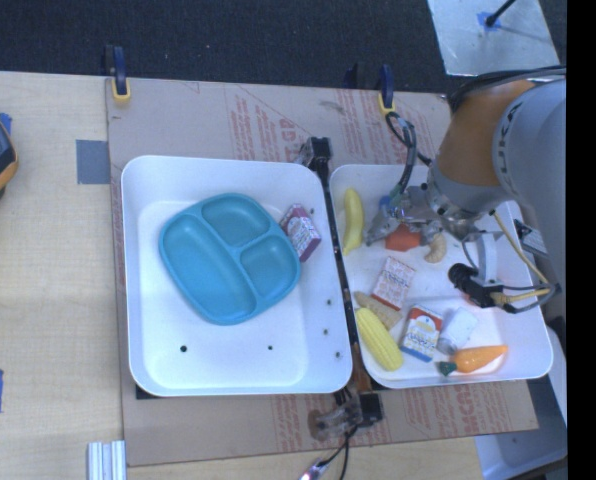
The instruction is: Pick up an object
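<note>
While the arm (pixel 498 143) leans in over the right bin (pixel 538 353), its gripper (pixel 410 230) sits low at the far end of that bin, right at a small red-orange object (pixel 405 238). From where I stand I cannot tell whether the claw is released or clenched; the wrist and its cables hide the tips. I judge this to be the reach-and-grasp step, with nothing visibly lifted yet.

A banana (pixel 352 220) lies just beside the gripper, along the wall shared with the left bin (pixel 138 268). Near the middle rests a red-and-white packet (pixel 394 282); closer to me lie a corn cob (pixel 378 339), a blue-and-white carton (pixel 421 333) and a carrot (pixel 478 358).

Next, I would say, the claw must close squarely on the red-orange piece and rise straight up, since the banana and the bin's far rim crowd it on two sides. Open room lies toward the bin's centre. The left bin holds a blue divided plate (pixel 230 257) with a small box (pixel 301 232) leaning at its edge, well apart from the gripper.
</note>
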Available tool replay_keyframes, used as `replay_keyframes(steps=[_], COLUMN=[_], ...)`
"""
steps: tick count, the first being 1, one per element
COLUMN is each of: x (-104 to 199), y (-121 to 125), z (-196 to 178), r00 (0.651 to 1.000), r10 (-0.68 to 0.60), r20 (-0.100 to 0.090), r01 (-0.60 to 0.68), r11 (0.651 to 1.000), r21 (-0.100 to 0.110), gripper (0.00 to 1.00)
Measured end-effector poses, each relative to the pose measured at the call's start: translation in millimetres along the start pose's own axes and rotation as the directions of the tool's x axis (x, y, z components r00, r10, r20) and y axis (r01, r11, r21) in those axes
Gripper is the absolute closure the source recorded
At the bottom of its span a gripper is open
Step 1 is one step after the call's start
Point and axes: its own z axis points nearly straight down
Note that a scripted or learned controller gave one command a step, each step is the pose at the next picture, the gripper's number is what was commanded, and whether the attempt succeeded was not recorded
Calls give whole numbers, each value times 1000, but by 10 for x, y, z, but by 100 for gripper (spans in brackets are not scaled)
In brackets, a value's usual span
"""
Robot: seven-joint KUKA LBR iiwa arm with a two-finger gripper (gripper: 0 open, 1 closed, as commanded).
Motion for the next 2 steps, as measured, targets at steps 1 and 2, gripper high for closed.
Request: replay_keyframes(steps=[1,2], x=[-9,-399], y=[-2,306], z=[-101,51], r00=[1000,1000], r10=[-1,3], r20=[0,-16], r01=[1,-2], r11=[1000,999], r21=[2,51], gripper=[100,100])
